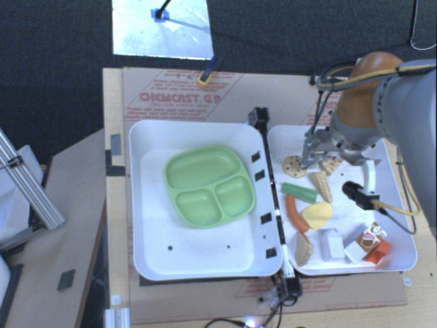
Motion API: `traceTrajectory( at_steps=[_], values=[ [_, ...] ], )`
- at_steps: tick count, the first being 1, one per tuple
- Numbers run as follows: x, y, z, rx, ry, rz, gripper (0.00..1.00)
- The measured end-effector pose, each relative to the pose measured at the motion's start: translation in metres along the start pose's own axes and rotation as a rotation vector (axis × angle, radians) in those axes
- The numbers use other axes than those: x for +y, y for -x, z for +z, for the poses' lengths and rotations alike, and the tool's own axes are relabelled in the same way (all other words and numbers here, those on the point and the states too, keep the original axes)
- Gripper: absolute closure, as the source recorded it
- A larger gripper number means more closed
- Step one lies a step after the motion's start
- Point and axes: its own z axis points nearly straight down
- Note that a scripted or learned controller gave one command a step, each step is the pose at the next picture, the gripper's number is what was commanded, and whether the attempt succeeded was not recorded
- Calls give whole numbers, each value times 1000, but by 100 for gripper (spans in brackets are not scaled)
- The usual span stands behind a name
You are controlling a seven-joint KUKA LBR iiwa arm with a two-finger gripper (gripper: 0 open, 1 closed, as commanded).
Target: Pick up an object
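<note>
The gripper [315, 157] sits low in the right bin [403, 251] beside a round speckled cookie [293, 165]; jaw state cannot be determined. The left bin [147, 251] carries a glossy green three-compartment tray [208, 185]. Cardboard [181, 96] behind reads "CHEMCAST".

The tool [313, 154] hangs low in the right bin [403, 251], right at a cookie [293, 163] and a cracker [330, 164]. A carrot [296, 213] and potato [317, 214] lie nearer. The left bin [147, 251] holds a green plate [208, 185].
</note>
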Motion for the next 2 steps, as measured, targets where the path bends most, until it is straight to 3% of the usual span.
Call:
traceTrajectory(
  at_steps=[2],
  values=[
    [8,4,-109,-1,-4,-2,100]
  ],
)
